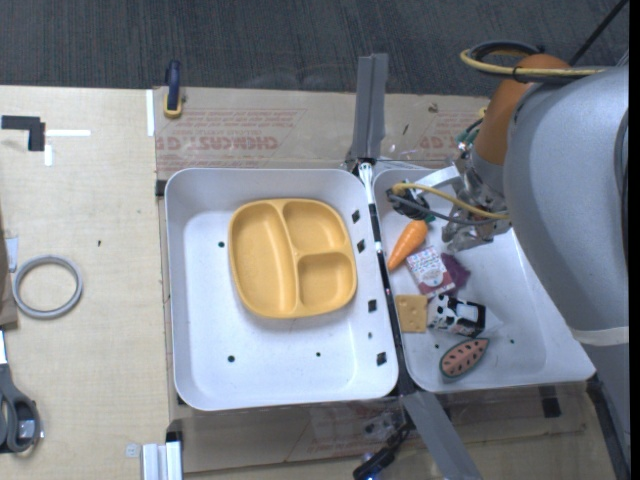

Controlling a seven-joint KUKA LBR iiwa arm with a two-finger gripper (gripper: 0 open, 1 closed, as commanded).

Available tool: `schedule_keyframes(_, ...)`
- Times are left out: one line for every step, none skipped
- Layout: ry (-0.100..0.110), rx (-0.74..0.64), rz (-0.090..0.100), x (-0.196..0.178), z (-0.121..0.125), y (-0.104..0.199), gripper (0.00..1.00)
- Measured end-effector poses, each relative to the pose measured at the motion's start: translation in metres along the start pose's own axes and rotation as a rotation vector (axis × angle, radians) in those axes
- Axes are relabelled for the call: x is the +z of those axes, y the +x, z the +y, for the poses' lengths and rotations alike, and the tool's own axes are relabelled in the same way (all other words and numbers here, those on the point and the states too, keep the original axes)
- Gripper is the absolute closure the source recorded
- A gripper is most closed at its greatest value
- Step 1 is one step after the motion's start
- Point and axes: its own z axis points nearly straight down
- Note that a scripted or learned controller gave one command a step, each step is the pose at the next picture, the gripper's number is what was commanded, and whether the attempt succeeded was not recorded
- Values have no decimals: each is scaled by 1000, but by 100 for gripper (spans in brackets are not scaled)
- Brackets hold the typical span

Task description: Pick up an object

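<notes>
— Looks light and stiff, the carrot (407, 243): toy plastic by the sheen, probably a bit slippery. Lies slanted in the right bin (530, 358), hard against its left wall, thick orange end far, tip near.

— Best taken across the thick middle, then. Tapers, so likely to squirt out if pinched near the tip. Tight against the wall too (little room on that side).

— Claw (470, 230)?

— Hangs over the far part of the right bin, just right of the carrot, tangled in yellow cable (455, 200). Open or clenched, impossible to tell from here. Nothing seen held.

— What else in that bin?

— Near the carrot: a pink-and-white packet (424, 266), a tan cracker (410, 313), a black-and-white cow (457, 315), and a flat reddish oval (464, 357) nearest. All small, all probably light.

— And the left bin (200, 368)?

— One yellow divided plate (293, 258), three compartments, nothing in them. Rigid, wide, awkward for two fingers; only the rim offers a hold.

— Off on the counter (90, 368)?

— A grey ring (45, 286), well apart at the left.
</notes>
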Motion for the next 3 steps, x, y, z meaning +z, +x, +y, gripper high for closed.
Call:
schedule_keyframes(-2,4,4,-92,-9,20,100)
schedule_keyframes(-2,6,2,-91,-8,20,0)
schedule_keyframes(-2,5,3,-91,-37,27,0)
